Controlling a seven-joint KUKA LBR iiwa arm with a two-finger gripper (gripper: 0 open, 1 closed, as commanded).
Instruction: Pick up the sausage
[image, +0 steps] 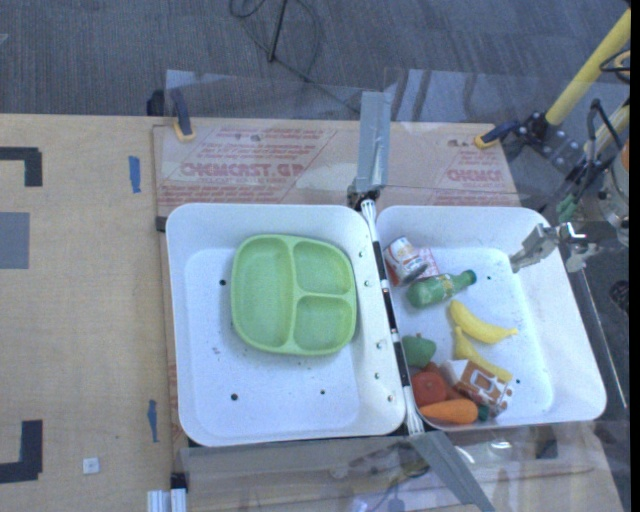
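You found the likeliest sausage (450, 412), an orange-red rounded piece, at the front edge of the right bin (545, 350). It looked light, stiff and slick, so a grip across its middle suited best. The hand (535, 248) hung over that bin's far right side; you could not tell whether it was released or clenched.

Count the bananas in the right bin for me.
1: one banana lies near the middle of the right bin, right of the green bottle. The pile below could hide more.
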